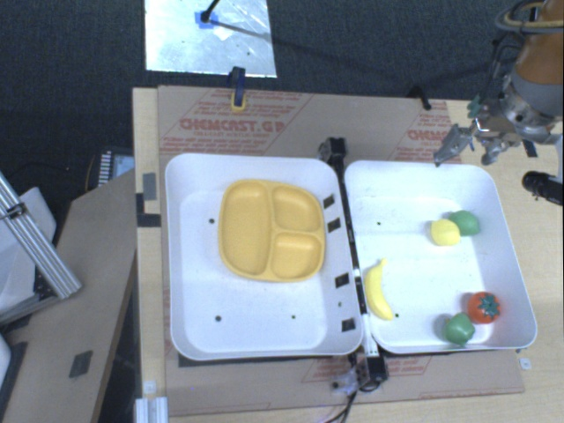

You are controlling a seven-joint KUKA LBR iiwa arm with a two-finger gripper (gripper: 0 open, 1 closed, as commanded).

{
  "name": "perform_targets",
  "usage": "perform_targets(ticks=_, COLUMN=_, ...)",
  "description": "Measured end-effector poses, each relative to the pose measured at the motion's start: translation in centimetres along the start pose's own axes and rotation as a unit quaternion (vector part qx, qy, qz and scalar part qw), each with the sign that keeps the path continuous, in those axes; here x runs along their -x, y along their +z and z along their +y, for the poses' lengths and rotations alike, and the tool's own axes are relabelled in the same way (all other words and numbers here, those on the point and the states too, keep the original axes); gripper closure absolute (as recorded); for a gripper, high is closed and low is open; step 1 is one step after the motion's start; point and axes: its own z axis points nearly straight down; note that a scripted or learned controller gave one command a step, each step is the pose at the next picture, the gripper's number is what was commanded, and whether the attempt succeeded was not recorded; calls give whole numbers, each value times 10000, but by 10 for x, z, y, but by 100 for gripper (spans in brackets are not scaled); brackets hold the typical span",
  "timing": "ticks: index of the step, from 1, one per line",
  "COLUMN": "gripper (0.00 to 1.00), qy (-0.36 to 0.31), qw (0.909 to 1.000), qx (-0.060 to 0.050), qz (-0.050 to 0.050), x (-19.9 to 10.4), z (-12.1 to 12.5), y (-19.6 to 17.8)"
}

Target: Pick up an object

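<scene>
In the right bin [414, 192] lie a yellow banana [379, 291] near the left wall, a yellow lemon [445, 232] touching a green lime [465, 223], and a red tomato [483, 306] beside a green pepper [457, 328] at the front right corner. My gripper [471, 144] hangs above the bin's far right rim, fingers spread open with nothing between them. It is well clear of all the fruit.
The left bin [189, 263] holds a yellow divided plate [269, 230]. A black clamp strip [345, 236] joins the two bins. A shiny metal sheet [211, 25] lies on the dark floor beyond the bench.
</scene>
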Motion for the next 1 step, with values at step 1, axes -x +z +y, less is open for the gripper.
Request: perform_targets(ticks=1, gripper=0, qy=-10, qw=10000, qx=52, qz=-10, x=0, z=2, y=-7)
